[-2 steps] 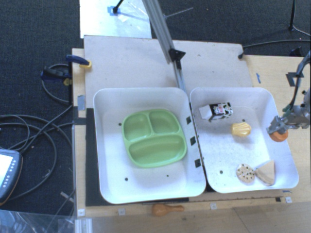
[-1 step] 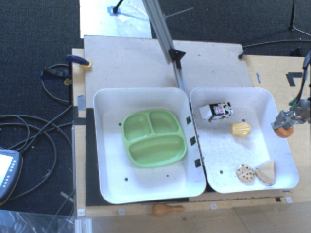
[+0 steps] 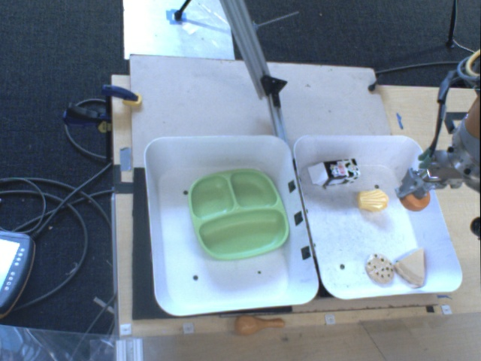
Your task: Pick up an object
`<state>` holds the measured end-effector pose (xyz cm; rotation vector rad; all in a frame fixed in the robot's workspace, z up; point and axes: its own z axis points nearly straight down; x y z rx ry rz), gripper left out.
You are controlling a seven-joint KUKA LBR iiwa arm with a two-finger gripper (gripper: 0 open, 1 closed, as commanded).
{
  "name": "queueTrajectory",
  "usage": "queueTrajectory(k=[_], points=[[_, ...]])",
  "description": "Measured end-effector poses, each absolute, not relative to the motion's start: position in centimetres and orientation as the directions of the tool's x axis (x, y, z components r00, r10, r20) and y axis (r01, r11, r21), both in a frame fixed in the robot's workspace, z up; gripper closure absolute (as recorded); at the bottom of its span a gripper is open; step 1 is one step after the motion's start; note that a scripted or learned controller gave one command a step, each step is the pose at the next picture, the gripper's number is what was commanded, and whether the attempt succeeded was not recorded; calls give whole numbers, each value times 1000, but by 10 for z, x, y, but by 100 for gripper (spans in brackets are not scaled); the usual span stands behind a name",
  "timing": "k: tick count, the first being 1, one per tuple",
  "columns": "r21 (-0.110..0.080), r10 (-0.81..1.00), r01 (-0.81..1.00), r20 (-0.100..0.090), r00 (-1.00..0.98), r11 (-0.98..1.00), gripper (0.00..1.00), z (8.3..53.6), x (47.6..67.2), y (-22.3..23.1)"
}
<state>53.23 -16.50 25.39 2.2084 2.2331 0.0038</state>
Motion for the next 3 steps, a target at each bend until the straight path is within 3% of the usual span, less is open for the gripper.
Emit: queueTrajectory(k=[2,3], points=[[1,1000,1000,2,-10,10,100,237,551,-67],[3,1000,1000,2,-11,11,100,229,577,-18]])
